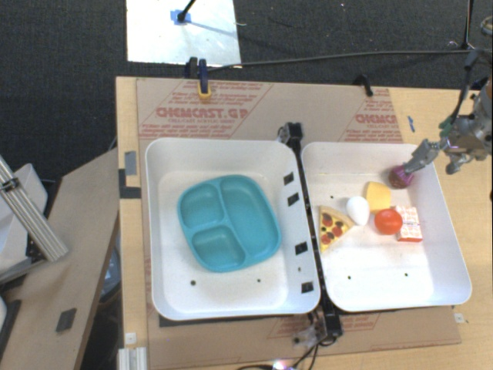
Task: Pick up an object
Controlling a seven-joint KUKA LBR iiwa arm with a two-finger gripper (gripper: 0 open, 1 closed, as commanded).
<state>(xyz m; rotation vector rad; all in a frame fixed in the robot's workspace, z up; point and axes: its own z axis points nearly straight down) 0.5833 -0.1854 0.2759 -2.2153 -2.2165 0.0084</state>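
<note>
A small dark purple object [400, 176], rounded and dull, sits in the right bin [431, 280] near its far right corner, and it is too small and shadowed to name with any confidence. The gripper [422, 157] reaches in from the right edge and comes down at a slant; its grey finger [420, 157] ends right at the purple object, touching or almost touching its upper right side. Only that one finger reads clearly, the rest of the claw blurs into the wrist hardware at the frame edge, so how far the claw is open and whether it grips anything cannot be told. Just beside the purple object, toward the near side, lies a yellow wedge [377, 195], and next to it a white egg shape [357, 208], a red tomato-like ball [388, 221], a red and white packet [409, 224] and a pizza slice [333, 227], all clustered in the middle of the right bin. The left bin [166, 284] holds a teal divided tray [228, 222] with three compartments, lying slightly askew.
</note>
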